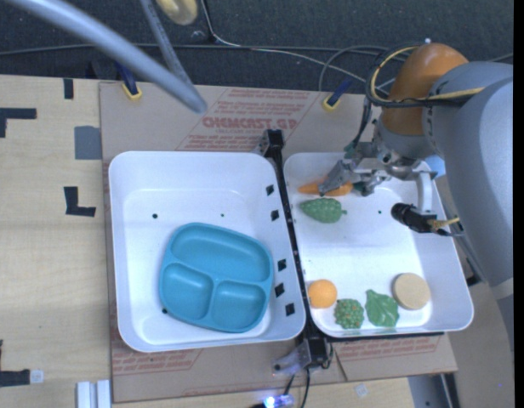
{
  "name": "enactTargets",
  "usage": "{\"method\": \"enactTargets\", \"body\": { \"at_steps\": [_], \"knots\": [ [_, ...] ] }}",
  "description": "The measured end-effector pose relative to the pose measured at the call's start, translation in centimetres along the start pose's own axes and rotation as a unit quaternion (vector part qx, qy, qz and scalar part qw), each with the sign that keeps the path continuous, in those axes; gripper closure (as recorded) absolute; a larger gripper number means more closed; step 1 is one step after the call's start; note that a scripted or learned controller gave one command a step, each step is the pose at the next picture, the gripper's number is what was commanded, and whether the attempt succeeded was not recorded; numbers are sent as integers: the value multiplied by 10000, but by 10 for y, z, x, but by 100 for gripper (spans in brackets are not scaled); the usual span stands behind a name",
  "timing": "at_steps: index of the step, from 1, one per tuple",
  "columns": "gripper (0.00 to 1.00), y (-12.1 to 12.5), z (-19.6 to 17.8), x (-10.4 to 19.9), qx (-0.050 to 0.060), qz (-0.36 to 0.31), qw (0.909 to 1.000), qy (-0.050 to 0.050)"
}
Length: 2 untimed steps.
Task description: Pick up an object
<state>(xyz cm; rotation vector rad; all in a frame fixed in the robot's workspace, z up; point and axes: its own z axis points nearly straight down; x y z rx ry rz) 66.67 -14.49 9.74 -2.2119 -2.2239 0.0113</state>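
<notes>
My gripper (345,178) reaches down into the far part of the right bin (432,262), its dark fingers over an orange carrot-like piece (314,188). Just in front of it lies a green leafy vegetable (322,210). Along the near wall of the same bin sit an orange ball (321,293), a green bumpy fruit (349,313), a green leafy piece (382,308) and a tan round biscuit (411,291). I cannot make out how the fingers stand or whether anything is between them.
The left bin (134,185) holds a blue divided tray (216,277). A black clip divider (281,219) runs between the bins. A grey pole (100,41) crosses the upper left, and cables trail behind the arm.
</notes>
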Motion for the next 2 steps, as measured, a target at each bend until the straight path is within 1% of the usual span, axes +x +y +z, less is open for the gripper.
{"method": "enactTargets", "body": {
  "at_steps": [1, 2],
  "knots": [
    [100, -4, -62, 3, -59, 20, 10000, 6],
    [100, 0, -104, 5, -52, 21, 10000, 7]
  ]
}}
